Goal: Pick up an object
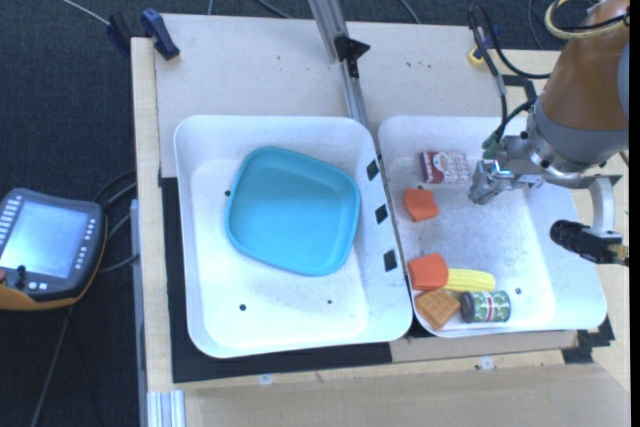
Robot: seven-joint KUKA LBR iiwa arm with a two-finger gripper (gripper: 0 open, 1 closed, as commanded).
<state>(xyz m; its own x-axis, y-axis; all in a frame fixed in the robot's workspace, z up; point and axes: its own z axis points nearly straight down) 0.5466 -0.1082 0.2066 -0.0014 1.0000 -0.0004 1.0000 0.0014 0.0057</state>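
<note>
Table [250,65]: carrying two shallow white bins side by side, with cables lying on the dark floor around it.
Arm [585,85]: reaching in from the right, its orange band sitting above the grey wrist over the right bin.
Left bin [200,315]: holding one thing, a blue plate.
Right bin [560,305]: holding the small objects, all well apart from the plate.
Blue plate [293,209]: lying flat in the middle of the left bin.
Pendant [45,247]: resting off the table at the far left, screen facing up.
Jaws [484,187]: hanging low in the upper middle of the right bin, just right of the red-and-white packet; whether they are spread or pressed together I cannot tell.
Red-and-white packet [443,166]: lying near the bin's back wall.
Orange block [421,205]: sitting just below the packet, left of the jaws.
Red-orange block [428,270]: lying near the front left corner.
Corn cob [469,279]: lying touching that block's right side.
Waffle piece [437,307]: sitting at the front edge.
Small can [485,306]: lying on its side just right of the waffle piece.
</note>
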